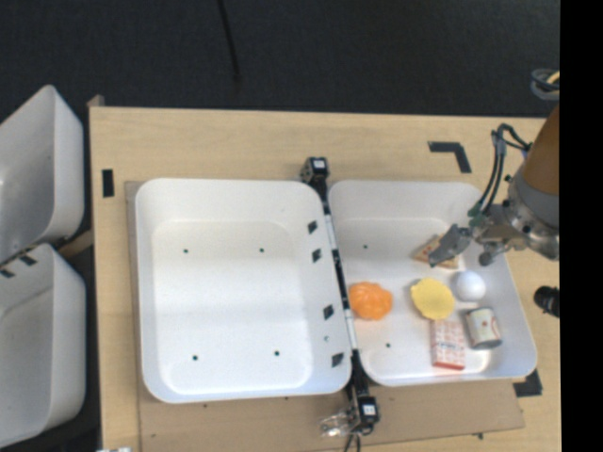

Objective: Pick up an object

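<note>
The right bin (396, 205) holds several objects. An orange lump (370, 300) lies by the divider, and a yellow disc-like piece (432, 298) is to its right. A white ball (468, 285) sits beside the disc. A small grey can (481, 327) and a red-and-white packet (448, 345) lie near the front edge. A small tan object (430, 250) rests further back. My gripper (471, 247) hangs over the bin's right side, just above the white ball and right of the tan object. It is open, with nothing between its fingers (453, 240).
The left bin (226, 205) adjoins the right one along a black-clipped divider (332, 271). The arm's orange band (544, 153) and cables rise at the right edge. White containers (33, 177) stand off the bench to the left.
</note>
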